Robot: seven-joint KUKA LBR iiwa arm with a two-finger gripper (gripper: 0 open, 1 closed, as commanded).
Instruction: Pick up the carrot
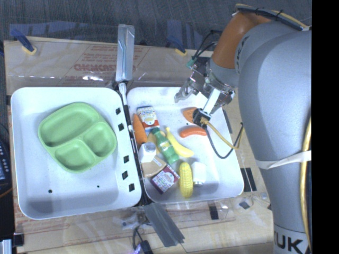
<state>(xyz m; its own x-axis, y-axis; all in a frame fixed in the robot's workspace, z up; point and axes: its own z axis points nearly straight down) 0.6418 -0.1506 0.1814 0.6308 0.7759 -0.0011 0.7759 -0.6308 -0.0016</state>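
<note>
Two white bins [21, 142] are set on the desk. Carrot [139, 129] is crowded by a bottle [165, 147] and banana [179, 146]. Jaws [195, 103] are spread wide, holding nothing.

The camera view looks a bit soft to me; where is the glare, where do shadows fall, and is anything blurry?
In the camera view, glare streaks the clear sheet behind the bins; soft shadow pools along the near wall of the left bin; the grey arm looms large and slightly soft at the right; the carrot and corn cob read clearly, though the small package labels are too blurred to read.
</note>
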